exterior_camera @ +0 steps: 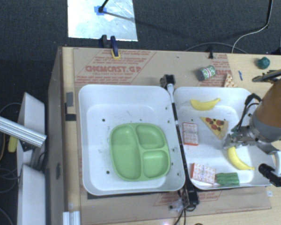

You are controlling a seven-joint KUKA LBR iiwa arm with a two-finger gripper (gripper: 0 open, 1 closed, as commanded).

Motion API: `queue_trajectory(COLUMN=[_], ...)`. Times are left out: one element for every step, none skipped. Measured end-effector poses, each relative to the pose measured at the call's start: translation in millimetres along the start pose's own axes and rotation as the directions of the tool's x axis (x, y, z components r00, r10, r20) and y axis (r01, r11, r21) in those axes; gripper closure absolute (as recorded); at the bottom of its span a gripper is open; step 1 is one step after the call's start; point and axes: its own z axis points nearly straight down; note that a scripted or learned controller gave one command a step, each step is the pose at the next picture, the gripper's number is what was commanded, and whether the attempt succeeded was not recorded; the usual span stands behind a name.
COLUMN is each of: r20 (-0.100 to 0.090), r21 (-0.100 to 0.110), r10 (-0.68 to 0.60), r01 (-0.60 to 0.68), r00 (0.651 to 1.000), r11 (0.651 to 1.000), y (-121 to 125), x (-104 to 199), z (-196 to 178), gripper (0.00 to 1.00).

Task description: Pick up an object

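Gripper (236, 138) down over the banana (239, 158) at the lower right of the frame.

It sits just above the fruit's top end in the right bin (234, 100); whether it's open or closed, I cannot tell. Off-centre on that curve, the banana may roll toward the pizza slice (215, 125).

Even, fairly bright light from overhead, with shadows soft and short inside the two white bins (131, 95). A foil-like sheet (102, 13) on the dark floor throws back strong glare. The frame is low in resolution and slightly soft; the arm (271, 114) at the right edge looks blurred, perhaps out of focus
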Motion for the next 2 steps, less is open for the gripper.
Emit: queue_trajectory(r20=[-0.002, -0.001], r21=[0.002, 0.002], r10=[-0.002, -0.001], r01=[0.002, 0.001], r00=[1.0, 1.0], r11=[1.0, 1.0], y=[-2.7, -3.0], x=[96.8, 96.0], z=[-70.4, -70.2], gripper=[1.0, 0.0])
